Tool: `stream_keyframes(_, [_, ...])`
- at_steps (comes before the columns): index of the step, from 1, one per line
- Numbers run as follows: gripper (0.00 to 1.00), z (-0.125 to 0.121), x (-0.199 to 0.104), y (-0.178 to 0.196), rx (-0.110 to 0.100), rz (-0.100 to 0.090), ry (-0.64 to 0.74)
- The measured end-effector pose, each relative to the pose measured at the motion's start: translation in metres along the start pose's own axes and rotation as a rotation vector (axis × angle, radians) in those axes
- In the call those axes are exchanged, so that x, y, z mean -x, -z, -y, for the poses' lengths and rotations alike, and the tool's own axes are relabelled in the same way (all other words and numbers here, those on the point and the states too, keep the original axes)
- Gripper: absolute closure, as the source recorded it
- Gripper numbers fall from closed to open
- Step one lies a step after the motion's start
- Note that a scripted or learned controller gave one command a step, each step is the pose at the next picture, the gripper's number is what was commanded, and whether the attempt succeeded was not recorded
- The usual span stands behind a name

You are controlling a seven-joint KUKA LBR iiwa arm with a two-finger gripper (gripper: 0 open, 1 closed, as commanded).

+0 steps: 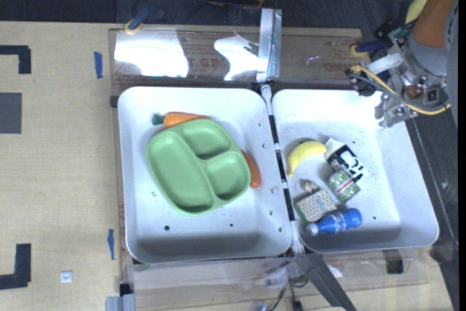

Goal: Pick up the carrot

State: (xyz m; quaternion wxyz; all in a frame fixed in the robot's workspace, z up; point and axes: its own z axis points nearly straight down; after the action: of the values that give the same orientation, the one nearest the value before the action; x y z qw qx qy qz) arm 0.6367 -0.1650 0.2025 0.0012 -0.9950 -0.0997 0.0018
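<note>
Carrot (183, 118): You had it lying in the left bin (218, 233), at the far side, its leafy green end pointing left.
Contact: Its near flank sat against the far rim of the green divided plate (198, 165). Whether the rim overlapped it, you could not tell.
Handling, as judged: It looked like a light, stiff toy piece with a smooth, tapering skin that is likely to slip. The thick middle of the orange body offered you the best hold, taken across its width. The plate rim left little room on the near side.
Second orange piece (253, 170): It lay by the plate's right edge, mostly hidden. You could not confirm what it was.
Gripper (389, 111): It hung over the far right corner of the right bin (397, 189), well apart from the carrot and holding nothing that you could see. Whether it stood open or closed could not be read from this view.
Right bin contents: There were a yellow item (307, 154), a black-and-white item (344, 158), two small packets and a blue bottle (335, 222). None bore on the task.
Progress, as judged: The pick had not yet begun.
</note>
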Motion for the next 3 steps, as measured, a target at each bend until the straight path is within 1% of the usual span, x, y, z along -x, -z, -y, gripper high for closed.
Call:
stream_keyframes(1, [1.00,-0.024,0.042,-0.053,0.000,-0.001,-0.001])
stream_keyframes(2, [1.00,-0.035,0.055,-0.067,-0.001,-0.001,0.014])
stream_keyframes(3, [1.00,-0.034,0.096,-0.113,-0.006,-0.011,0.007])
